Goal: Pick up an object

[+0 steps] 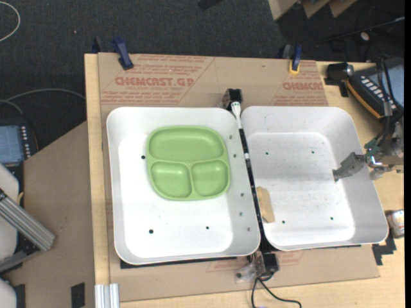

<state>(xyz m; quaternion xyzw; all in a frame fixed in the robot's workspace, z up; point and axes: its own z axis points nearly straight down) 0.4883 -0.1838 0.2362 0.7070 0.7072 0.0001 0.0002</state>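
Camera view: landmark is the seam (247, 172) where the two white bins meet.

Left of the seam, the left bin (128, 230) holds a green divided plate (188, 162), lying flat, open side up, one big compartment away from the camera and two small ones toward it. It sits in the half of the bin away from the camera, its right edge near the seam but apart from it. Flat and low-walled, so I'd expect only the rim to be grabbable.

Just right of the seam, in the right bin (302, 223), a small tan flat piece (265, 205) lies against the bin's seam-side wall. Tucked there, it leaves little finger clearance on that side.

The gripper (347, 167) is well right of the seam, over the right bin's far-side edge, pointing toward the seam. Finger spread: cannot tell, too small and blurred. Nothing visible between them, so no object held.

Judgement: pick not yet started. The tan piece is the nearer target; the plate needs a reach across the seam.
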